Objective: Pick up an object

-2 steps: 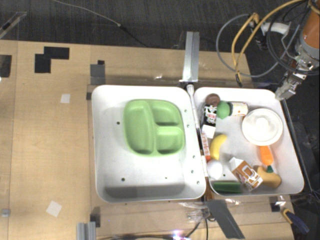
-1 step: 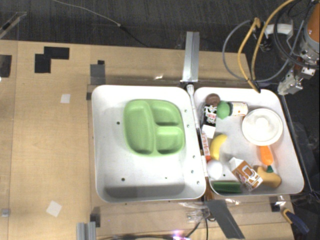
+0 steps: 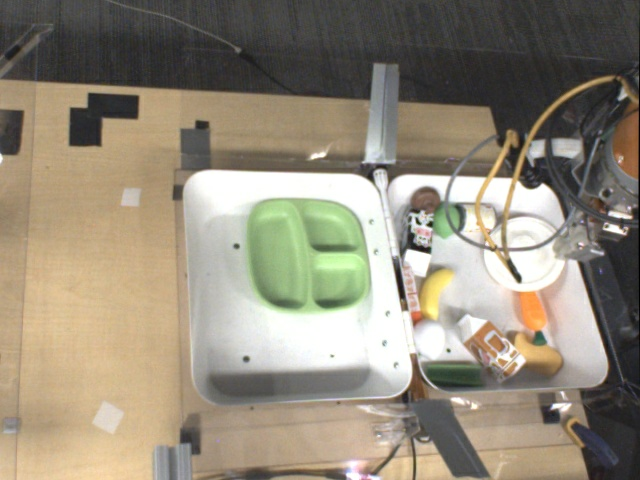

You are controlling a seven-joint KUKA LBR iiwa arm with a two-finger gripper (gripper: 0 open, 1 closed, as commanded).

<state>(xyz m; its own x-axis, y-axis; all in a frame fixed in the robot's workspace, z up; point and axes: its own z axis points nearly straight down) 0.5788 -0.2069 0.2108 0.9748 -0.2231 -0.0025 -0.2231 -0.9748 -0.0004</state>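
Smooth pale-green moulded plastic tray [image 3: 305, 253], 3 compartments, rounded corners, lies flat mid left white bin [image 3: 215, 368].

Right white bin [image 3: 590, 363] crowded: glossy curved yellow plastic banana [image 3: 436, 292], long axis near vertical, tip toward bin's near wall; beside it round white ball [image 3: 430, 339], brown-white carton [image 3: 494, 349], orange carrot-shaped toy [image 3: 533, 311], white round bowl [image 3: 524, 251], dark green bar [image 3: 452, 374].

Yellow and black cables loop over bowl.

Gripper [image 3: 585, 240] at bin's right edge, finger state cannot be told.

Green divided tray [image 3: 306, 254] in left bin [image 3: 215, 368]
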